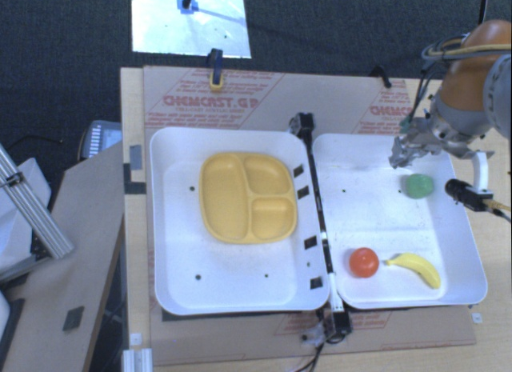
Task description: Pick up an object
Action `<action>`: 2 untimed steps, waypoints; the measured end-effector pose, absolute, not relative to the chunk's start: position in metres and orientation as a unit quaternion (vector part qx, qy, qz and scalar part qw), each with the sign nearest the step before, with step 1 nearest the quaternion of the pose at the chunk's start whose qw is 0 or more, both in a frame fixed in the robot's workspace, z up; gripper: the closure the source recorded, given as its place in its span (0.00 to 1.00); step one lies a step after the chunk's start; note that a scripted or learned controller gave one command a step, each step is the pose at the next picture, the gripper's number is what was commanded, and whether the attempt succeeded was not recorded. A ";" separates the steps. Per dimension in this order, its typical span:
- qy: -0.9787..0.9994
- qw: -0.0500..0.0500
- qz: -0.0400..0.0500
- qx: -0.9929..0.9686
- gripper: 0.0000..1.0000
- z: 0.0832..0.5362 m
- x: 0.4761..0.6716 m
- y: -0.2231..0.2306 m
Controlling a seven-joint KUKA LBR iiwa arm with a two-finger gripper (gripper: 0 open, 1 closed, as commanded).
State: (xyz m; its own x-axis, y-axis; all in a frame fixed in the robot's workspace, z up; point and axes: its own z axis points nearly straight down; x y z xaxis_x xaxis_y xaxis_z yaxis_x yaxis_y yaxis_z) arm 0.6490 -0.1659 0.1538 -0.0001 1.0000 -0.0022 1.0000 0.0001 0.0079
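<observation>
Your gripper (402, 157) sits over the far part of the right bin (376, 290), but its tip is small and blurred against the white; you cannot tell how it is set or whether it has hold of anything. The arm (474, 82) is cut off at the right edge, grey casing under an orange band.

Just right of and nearer than the gripper lies a pale green ball (418, 186), round, matte, soft-edged; you cannot tell if the two touch. At the near end of that bin, an orange-red ball (363, 262) rests just left of a curved yellow banana (418, 269).

Left bin (172, 282): one yellow compartment tray (247, 198), smooth plastic, rounded corners, three wells.

Both bins are shallow glossy white, standing on a brown printed board (264, 94). Beyond it, dark carpet and a pale sheet (190, 10).
</observation>
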 end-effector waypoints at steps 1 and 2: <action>0.709 0.004 0.003 0.705 1.00 0.220 0.651 -0.164; 0.709 0.002 0.001 0.705 1.00 0.219 0.652 -0.164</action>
State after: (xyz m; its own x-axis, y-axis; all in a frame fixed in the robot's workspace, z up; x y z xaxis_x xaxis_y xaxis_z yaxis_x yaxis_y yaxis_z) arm 0.6520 -0.1636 0.2193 -0.0056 1.0000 -0.0011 1.0000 0.0056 0.0038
